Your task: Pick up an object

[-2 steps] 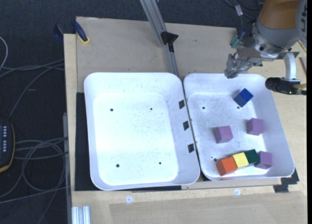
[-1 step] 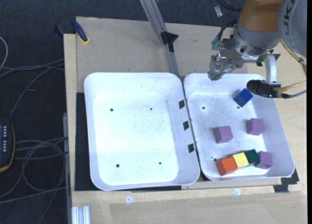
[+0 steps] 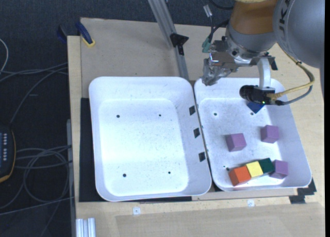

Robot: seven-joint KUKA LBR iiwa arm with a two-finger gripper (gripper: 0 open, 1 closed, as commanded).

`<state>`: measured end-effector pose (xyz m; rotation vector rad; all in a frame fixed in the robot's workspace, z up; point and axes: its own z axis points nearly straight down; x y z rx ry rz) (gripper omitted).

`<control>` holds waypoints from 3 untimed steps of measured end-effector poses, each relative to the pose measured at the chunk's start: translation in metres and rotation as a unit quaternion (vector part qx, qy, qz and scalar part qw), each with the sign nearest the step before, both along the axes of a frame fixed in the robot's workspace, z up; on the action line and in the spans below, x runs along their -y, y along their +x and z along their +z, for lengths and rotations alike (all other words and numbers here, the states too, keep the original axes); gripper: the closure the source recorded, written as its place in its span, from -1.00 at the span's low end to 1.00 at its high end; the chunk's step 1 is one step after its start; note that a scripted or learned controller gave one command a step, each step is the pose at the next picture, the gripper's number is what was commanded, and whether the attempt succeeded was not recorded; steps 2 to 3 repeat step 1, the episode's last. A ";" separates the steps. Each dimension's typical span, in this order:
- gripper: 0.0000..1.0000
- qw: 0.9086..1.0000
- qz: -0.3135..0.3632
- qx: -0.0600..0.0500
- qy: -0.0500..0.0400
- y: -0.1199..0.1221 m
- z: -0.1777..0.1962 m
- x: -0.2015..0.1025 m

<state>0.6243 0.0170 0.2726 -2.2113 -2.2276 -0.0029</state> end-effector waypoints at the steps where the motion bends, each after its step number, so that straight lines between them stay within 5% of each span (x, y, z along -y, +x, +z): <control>1: 1.00 1.000 0.000 0.001 -0.001 0.000 0.000 -0.059; 3: 1.00 1.000 0.000 0.001 -0.001 0.000 0.000 -0.059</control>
